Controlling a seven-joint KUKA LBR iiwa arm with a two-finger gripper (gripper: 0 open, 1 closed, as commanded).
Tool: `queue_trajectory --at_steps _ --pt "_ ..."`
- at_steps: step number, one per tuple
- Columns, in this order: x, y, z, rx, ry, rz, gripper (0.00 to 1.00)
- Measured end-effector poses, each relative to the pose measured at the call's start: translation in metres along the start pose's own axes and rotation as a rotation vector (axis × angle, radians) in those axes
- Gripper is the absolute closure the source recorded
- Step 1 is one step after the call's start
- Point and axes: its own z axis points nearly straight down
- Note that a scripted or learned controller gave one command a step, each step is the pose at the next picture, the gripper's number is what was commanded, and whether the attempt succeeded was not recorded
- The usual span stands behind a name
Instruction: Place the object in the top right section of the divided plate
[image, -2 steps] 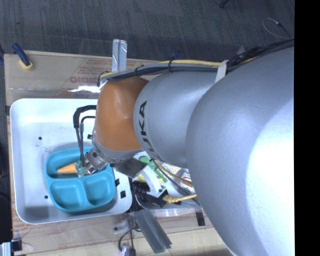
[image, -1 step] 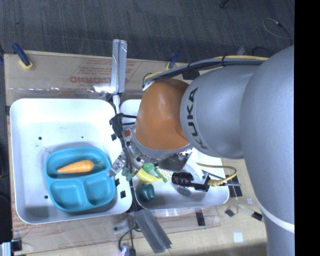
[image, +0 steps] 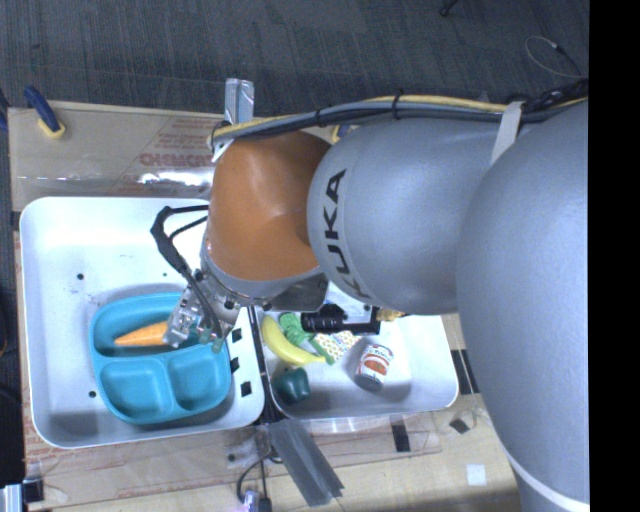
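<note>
Looming closest to the lens, the grey KUKA arm (image: 440, 200) with its orange band (image: 265, 205) reaches over the left bin (image: 50, 300). Its gripper (image: 190, 325) sits at the blue divided plate (image: 160, 375), touching the thick end of a toy carrot (image: 140, 335) lying in the plate's large upper section; whether the gripper pinches it, I cannot tell. A banana (image: 283, 345), a dark green piece (image: 292, 383) and a small can (image: 373, 365) lie in the right bin (image: 430, 395).

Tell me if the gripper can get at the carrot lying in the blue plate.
Probably yes. The gripper hangs right at the carrot's right end, over the blue divided plate, and nothing lies between them. Whether it already grips the carrot cannot be told.
</note>
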Motion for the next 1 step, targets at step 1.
queue_trajectory --at_steps 1 --pt "0.0063 -0.0159 0.0452 0.001 0.002 0.074 1.00"
